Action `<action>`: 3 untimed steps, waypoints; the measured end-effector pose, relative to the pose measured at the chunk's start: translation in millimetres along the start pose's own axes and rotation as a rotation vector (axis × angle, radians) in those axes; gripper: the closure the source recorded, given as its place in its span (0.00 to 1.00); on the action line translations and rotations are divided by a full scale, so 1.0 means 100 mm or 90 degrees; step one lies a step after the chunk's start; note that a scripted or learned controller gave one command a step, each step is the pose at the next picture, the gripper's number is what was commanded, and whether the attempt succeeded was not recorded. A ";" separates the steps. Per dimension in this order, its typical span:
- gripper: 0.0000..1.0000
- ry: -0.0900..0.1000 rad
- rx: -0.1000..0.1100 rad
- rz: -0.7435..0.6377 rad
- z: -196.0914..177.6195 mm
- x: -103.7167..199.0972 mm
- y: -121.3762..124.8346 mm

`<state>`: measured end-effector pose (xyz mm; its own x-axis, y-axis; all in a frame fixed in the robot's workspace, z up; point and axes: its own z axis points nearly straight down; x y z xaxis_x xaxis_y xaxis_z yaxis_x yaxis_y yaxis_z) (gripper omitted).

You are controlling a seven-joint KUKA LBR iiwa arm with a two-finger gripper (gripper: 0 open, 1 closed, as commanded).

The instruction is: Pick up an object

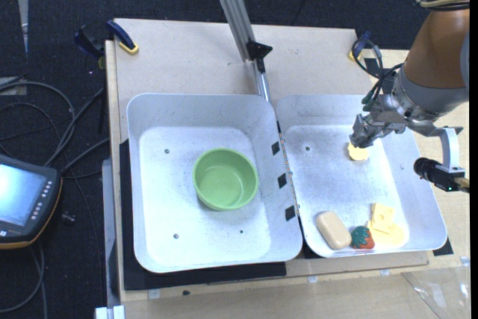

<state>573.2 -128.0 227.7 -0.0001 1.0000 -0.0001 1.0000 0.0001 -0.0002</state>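
While the grey arm [437, 78] with its orange band reaches in from the right, the end effector [364, 137] sits low over the far part of the right bin [418, 183], directly above a small yellow object [358, 153]. Its dark tip touches or nearly touches that yellow piece, but the view is too coarse here to tell whether the piece is actually gripped or how the tip is set.

Near the front edge of the same bin lie a tan oblong object [333, 228], a small red and green object [362, 237] just beside it, and a pale yellow flat piece [387, 224] to their right.

The left bin [149, 160] holds a green bowl [225, 179], upright, around its middle. Both bins rest side by side on the tabletop [194, 56].
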 end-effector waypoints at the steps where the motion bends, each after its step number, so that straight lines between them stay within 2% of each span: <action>1: 0.00 0.000 0.000 0.000 0.00 0.00 0.00; 3: 0.00 0.000 0.003 0.001 0.94 -0.09 -0.04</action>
<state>569.6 -136.8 133.8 0.0007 1.0000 0.0006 1.0000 -0.0007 -0.0048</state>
